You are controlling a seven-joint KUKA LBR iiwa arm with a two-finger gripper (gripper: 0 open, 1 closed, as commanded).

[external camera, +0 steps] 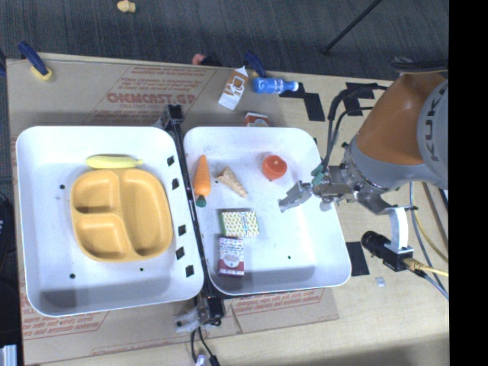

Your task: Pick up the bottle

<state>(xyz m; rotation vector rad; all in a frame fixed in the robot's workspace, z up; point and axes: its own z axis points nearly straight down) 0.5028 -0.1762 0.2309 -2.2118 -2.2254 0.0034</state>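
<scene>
From my station I see the bottle [273, 86], blue with a paler cap end, lying on its side on the desk [114, 90] beyond the far rim of the right bin [320, 269], outside both bins. Just left of it lies a small carton [233, 88], and nearer the bin rim sits another small red and white pack [257, 119].

The arm [400, 132] reaches in from the right, its orange band over the right edge of the right bin. The gripper [292, 199] hangs low over the right part of that bin, just near of a red round piece [274, 166]. I cannot tell how far apart the fingers are; nothing shows between them. The gripper is well apart from the bottle.

In the right bin I also count a carrot [201, 179] along the left wall, a cone-shaped piece [232, 181] beside it, a patterned square pack [239, 223] and a red box [231, 256] near of that.

The left bin [46, 280] holds a yellow tray with 3 sections [120, 212], and a banana [114, 162] lies just beyond its far edge.
</scene>
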